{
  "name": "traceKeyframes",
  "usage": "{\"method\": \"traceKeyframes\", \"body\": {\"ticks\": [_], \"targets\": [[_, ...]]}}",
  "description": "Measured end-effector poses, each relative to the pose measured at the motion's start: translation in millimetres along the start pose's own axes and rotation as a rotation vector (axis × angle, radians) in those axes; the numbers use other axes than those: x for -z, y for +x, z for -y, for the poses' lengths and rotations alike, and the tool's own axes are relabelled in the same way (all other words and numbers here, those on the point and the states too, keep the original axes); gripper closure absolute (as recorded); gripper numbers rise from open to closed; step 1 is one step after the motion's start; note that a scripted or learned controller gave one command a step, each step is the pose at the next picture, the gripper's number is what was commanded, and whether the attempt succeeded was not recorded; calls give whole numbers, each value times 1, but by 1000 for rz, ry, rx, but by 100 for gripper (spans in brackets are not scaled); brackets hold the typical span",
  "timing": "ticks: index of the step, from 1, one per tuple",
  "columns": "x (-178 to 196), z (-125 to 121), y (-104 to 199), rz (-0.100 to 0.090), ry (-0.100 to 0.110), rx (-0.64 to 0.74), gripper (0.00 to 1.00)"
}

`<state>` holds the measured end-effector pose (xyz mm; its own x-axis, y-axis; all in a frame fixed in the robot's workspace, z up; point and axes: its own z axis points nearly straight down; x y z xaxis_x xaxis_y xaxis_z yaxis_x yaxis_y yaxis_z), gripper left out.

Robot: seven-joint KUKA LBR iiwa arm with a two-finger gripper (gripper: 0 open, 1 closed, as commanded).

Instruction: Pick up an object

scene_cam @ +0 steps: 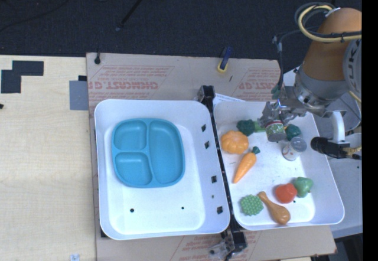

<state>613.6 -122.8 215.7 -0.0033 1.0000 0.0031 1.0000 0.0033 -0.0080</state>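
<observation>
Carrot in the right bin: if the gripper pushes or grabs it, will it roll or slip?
The toy carrot looks like smooth, stiff moulded plastic, so it is probably light and somewhat slippery. Its tapered, rounded body lies flat on the right bin, so a sideways push would likely roll it in an arc. It lies close to the orange pumpkin, which may get nudged too.
</observation>
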Motion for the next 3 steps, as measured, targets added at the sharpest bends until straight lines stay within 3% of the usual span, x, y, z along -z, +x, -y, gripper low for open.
{"method": "traceKeyframes", "body": {"ticks": [3], "targets": [[20,89,129,1,1,0,100]]}}
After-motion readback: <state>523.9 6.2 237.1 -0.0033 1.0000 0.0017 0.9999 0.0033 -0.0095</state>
